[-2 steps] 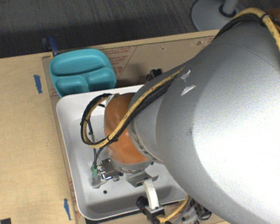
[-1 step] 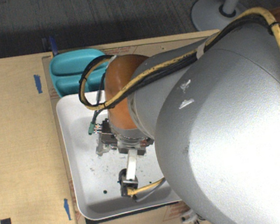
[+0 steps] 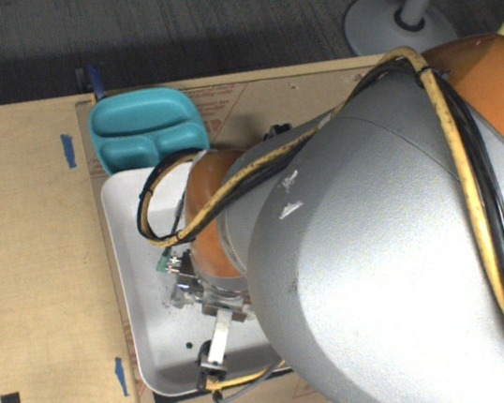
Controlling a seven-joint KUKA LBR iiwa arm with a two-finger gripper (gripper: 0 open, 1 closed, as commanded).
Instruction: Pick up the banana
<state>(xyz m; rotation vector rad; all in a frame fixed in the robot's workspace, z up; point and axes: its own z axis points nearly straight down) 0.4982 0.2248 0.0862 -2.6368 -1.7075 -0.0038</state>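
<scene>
My gripper (image 3: 181, 281) hangs low inside a white bin (image 3: 134, 262), over its left half, seen from above below the orange wrist band (image 3: 205, 215). The big grey arm (image 3: 374, 252) covers the right part of this bin and everything to its right. The strip of bin floor that shows along the left wall is bare white.
A teal plastic thing (image 3: 145, 127) with rounded lobes lies at the bin's far end, partly over the rim. The brown bench (image 3: 36, 277) spreads to the left, with black marks and bits of blue tape (image 3: 69, 151). A grey stand base (image 3: 390, 22) sits at the back right.
</scene>
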